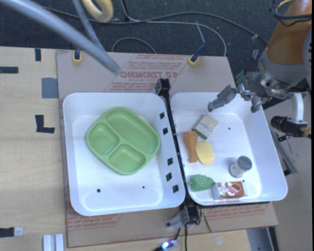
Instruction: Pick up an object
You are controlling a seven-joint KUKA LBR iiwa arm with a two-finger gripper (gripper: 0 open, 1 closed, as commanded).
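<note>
The right bin (261, 140) holds several small items: a checked beige and green box (205, 126), an orange carrot-shaped toy (190, 144), a yellow rounded piece (204, 153), a grey can (240, 166), a green leafy toy (201, 182) and a red and white packet (230, 189). My gripper (233, 106) hovers over the bin's far edge, open, fingers spread wide with nothing between them. The box lies just below and left of the nearer fingertip.
In the left bin (76, 156) rests a green divided plate (124, 140). A black divider (170, 145) runs between the bins. A grey pole (52, 22) crosses the upper left, and cables trail over the dark floor beyond the bench.
</note>
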